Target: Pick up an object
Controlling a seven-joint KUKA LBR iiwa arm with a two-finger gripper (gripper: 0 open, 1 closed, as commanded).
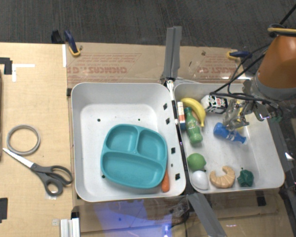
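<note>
The tool [235,118] hangs over the right bin [266,147], directly above a blue object [230,133] near its back edge; I cannot tell its state. On the surface's [34,83] left side lie scissors [44,172] and a tape roll [23,139]. Dark carpet [138,9] lies beyond.

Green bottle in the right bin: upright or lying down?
Lying down: the green bottle rests lengthwise on the bin floor beside the banana.

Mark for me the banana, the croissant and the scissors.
banana [196,108], camera view, middle of its yellow curve.
croissant [223,177], camera view, centre of its tan body.
scissors [42,172], camera view, the pivot where blades meet handles.
</note>
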